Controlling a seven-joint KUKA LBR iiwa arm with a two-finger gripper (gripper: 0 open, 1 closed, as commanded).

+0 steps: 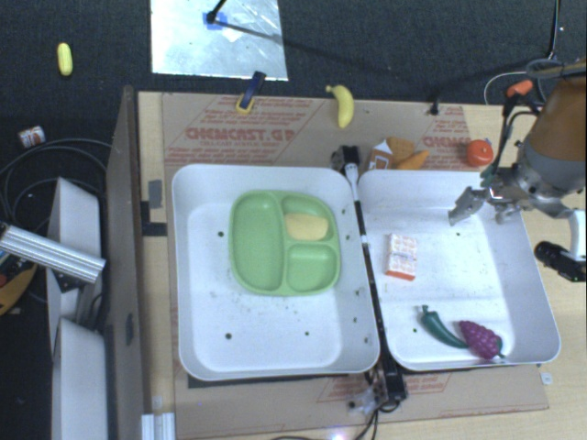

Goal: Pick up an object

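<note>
A robotics lab: a cardboard-topped bench (303, 122) with two white bins (211, 246), loose cables (46, 168) on dark carpet (73, 16).

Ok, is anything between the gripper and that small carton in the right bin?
Nothing visible. The gripper sits over the right bin near its far edge, and only bare bin floor lies between it and the carton.
</note>
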